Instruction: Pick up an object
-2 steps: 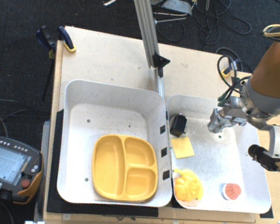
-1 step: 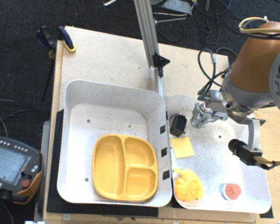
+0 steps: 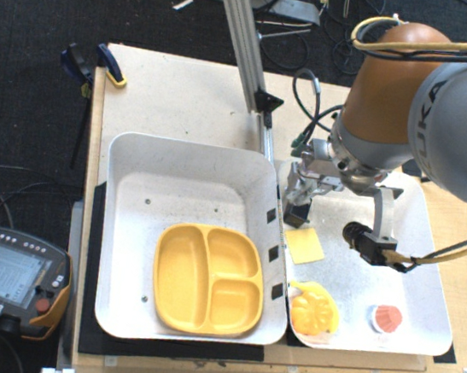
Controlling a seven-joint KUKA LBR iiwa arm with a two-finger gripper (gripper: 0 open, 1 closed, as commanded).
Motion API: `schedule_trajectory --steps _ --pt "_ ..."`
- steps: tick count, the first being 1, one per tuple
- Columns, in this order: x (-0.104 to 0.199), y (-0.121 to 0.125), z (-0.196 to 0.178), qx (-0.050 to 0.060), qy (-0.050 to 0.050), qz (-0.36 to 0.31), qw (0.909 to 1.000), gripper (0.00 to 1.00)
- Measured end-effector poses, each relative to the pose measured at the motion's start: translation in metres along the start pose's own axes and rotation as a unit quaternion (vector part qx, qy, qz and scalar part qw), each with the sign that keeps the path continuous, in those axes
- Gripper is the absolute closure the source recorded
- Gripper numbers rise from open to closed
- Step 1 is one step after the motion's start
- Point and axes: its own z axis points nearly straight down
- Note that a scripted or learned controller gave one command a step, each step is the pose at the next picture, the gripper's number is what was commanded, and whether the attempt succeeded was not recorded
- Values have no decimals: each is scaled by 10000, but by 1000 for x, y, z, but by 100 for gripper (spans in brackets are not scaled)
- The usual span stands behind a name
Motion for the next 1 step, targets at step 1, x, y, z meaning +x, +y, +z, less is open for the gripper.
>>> schedule_trajectory --steps 1 --pt "54 17 4 -4 -3 0 10000 100"
